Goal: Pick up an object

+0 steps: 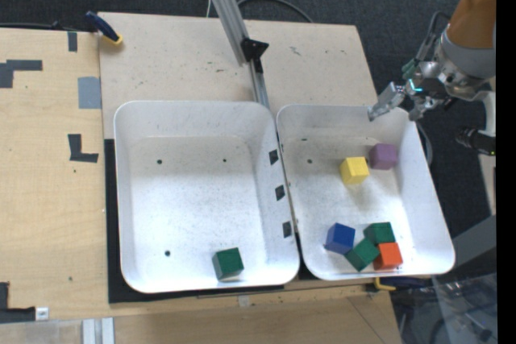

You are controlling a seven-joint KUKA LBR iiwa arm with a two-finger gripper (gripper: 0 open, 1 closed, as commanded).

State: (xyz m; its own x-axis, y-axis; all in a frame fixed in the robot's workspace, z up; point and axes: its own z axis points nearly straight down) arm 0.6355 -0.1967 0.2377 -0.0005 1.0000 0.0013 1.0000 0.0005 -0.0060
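A wooden bench [185,52] bears 2 white bins. The gripper [395,105] hangs over the right bin's [431,197] far rim, fingers spread, holding nothing; the purple block [384,155] lies just below it.

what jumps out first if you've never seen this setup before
The coloured blocks stand out against the white bins: a yellow block and a purple block sit together in the upper part of the right bin, while blue, orange and green blocks cluster at its near edge. A lone dark green cube sits near the front of the left bin. The gripper hangs over the right bin's far corner.
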